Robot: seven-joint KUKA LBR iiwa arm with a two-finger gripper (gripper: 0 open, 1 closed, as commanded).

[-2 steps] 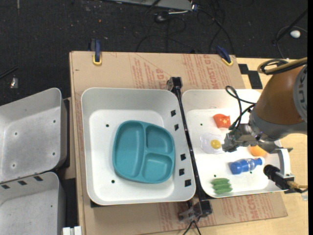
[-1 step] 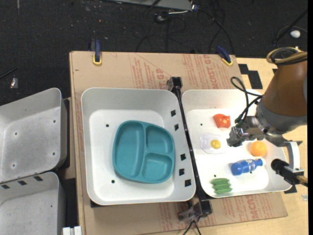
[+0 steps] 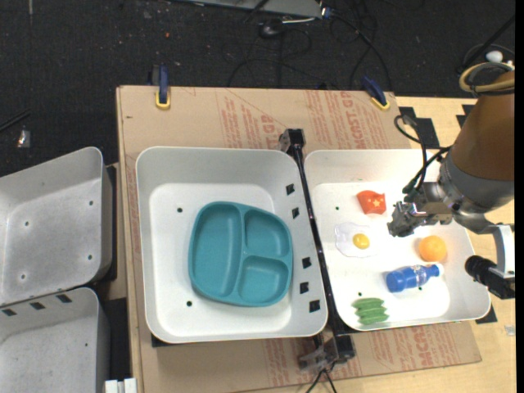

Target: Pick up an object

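Observation:
The right bin point(image 3: 344, 305) holds a red pepper-like toy point(image 3: 372, 201), a fried-egg toy point(image 3: 355, 240), an orange ball point(image 3: 432, 248), a blue bottle point(image 3: 412, 277) lying on its side and a green pea pod point(image 3: 369, 309). My gripper point(image 3: 401, 219) hangs over this bin, just right of the red toy and up-left of the orange ball. Nothing shows between its dark fingers, and the gap between them is too small and dark to read. The left bin point(image 3: 164, 187) holds a teal divided plate point(image 3: 241, 254).
The arm's orange band and grey wrist point(image 3: 487, 158) cover the right bin's far right side. Cables point(image 3: 422, 158) run down to the gripper. Black clips point(image 3: 293, 140) join the two bins. White trays point(image 3: 49, 219) lie off the bench at left. Cardboard point(image 3: 246, 113) underlies both bins.

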